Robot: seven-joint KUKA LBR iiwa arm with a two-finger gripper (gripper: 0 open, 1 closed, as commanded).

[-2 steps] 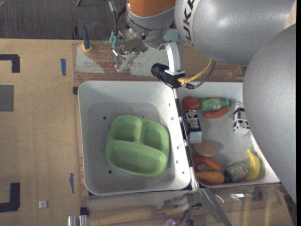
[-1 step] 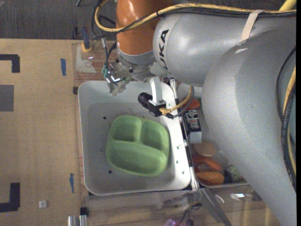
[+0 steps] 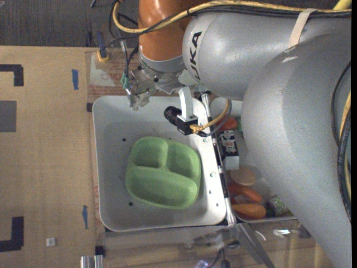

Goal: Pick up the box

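Observation:
A small black-and-white box (image 3: 229, 148) lies in the right bin (image 3: 262, 219), close to the wall between the two bins and partly under the arm. My gripper (image 3: 136, 98) hangs over the far corner of the left bin (image 3: 101, 149), well to the left of the box and apart from it. I see nothing held at its tip. The big grey arm covers most of the right bin.
A green divided plate (image 3: 163, 172) lies in the middle of the left bin. In the right bin, beside the box, are a red item (image 3: 227, 124), a round tan piece (image 3: 243, 176) and two orange carrots (image 3: 248, 202). A cardboard sheet (image 3: 44, 149) lies left of the bins.

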